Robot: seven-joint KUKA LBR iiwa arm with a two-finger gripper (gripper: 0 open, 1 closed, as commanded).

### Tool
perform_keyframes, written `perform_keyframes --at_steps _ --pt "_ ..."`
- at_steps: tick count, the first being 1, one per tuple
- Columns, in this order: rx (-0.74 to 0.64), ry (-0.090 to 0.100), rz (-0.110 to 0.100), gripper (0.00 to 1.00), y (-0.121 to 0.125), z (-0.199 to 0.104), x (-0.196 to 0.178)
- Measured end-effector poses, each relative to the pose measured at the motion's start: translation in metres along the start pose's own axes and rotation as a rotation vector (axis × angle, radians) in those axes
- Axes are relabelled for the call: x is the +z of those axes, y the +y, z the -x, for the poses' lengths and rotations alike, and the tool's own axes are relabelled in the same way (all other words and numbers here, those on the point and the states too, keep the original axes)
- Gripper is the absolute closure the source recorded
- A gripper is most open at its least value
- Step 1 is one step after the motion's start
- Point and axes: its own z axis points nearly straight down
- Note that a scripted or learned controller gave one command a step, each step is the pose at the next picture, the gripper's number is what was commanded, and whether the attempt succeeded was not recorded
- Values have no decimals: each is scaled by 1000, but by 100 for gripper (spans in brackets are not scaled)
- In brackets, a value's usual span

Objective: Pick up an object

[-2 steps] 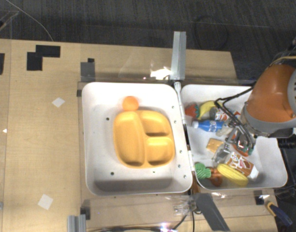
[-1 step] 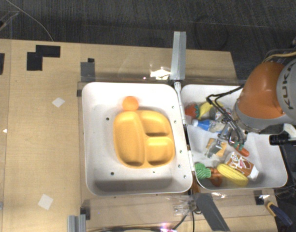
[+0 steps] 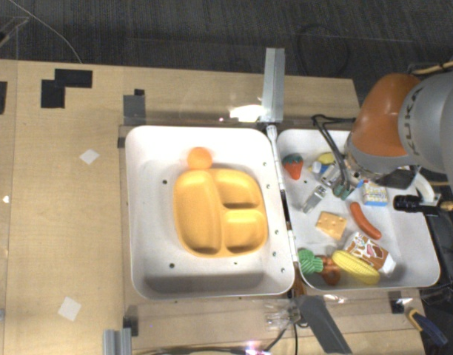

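Camera view, near edge of right bin [image 3: 426, 272]: corn cob [image 3: 354, 266], green toy [image 3: 309, 261], cracker [image 3: 331, 224], sausage [image 3: 365, 221]. Farther back: gripper [image 3: 331, 186] low over bin, fingers' state cannot tell; strawberry [image 3: 293, 166] beside divider. Left bin [image 3: 149, 272]: yellow tray [image 3: 217, 211], orange ball [image 3: 200, 157] touching far edge.

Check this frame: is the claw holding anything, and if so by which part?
Nothing shows between the claw's tips. It hangs low in the right bin, between the strawberry and the cracker, touching neither.
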Motion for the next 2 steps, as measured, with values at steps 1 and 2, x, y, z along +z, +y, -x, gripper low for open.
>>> perform_keyframes --at_steps 1,2 --pt "418 2 -2 0 25 39 2" --pt "410 -10 6 100 28 42 -13"
